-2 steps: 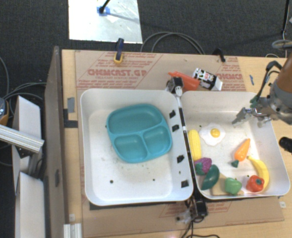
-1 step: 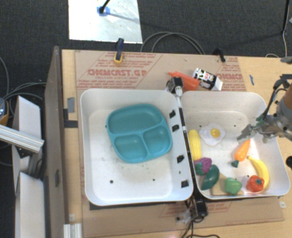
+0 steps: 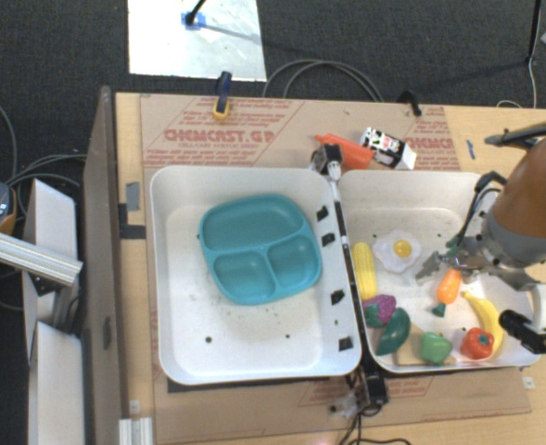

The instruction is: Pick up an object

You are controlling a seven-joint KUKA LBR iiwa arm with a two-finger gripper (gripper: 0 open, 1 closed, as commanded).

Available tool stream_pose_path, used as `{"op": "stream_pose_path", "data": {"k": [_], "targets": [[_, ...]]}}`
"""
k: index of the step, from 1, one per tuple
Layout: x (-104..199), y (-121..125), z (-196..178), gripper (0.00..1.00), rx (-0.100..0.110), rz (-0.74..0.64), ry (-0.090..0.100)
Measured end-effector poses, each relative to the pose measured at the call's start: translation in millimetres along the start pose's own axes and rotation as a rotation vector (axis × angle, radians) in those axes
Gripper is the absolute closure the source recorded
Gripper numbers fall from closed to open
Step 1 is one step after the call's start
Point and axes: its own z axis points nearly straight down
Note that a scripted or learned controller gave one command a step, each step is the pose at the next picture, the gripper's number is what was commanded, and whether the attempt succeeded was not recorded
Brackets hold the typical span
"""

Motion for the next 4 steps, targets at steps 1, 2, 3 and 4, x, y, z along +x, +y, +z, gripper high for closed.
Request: {"op": "stream_pose_path", "data": {"k": [1, 2, 3, 4], "targets": [[-17.1, -18.3, -3.9, 0.00, -0.003, 0.005, -0.002], [-7.5, -27.3, 15.1, 0.00, -0.004, 0.003, -0.001], [-8.1, -25.6, 3.4, 1.00, -0.009, 0.003, -0.003], [47.7, 30.8, 14.2, 1.00, -0.009, -0.006, 0.000]]}}
